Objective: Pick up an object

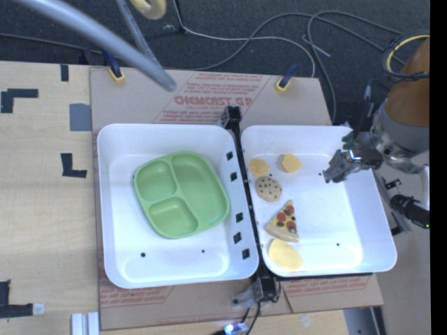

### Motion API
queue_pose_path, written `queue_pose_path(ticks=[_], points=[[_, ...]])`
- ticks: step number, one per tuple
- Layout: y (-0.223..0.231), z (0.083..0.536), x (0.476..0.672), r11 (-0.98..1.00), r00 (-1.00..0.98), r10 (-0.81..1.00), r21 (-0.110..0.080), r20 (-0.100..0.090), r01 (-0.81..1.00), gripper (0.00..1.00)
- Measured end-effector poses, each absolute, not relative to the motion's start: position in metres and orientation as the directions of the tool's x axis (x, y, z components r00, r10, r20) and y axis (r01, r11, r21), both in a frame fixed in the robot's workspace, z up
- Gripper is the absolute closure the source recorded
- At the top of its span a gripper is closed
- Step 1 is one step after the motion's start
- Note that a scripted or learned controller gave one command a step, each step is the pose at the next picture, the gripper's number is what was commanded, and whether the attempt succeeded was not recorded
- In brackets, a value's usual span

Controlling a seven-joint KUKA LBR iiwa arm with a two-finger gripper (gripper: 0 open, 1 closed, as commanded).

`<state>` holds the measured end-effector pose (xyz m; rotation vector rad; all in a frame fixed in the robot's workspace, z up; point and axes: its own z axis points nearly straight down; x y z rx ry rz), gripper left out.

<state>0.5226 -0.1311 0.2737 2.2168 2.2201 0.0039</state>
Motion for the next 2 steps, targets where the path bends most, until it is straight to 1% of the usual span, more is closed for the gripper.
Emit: queue_pose_path(ticks=[1, 2], points=[[-0.083, 0.269, 0.509, 0.005, -0.005, 1.000, -0.002, 0.001, 1.000, 1.00], [-0.034, 0.269, 0.501, 0.006, -0.006, 1.000, -0.002, 0.001, 1.000, 1.00]])
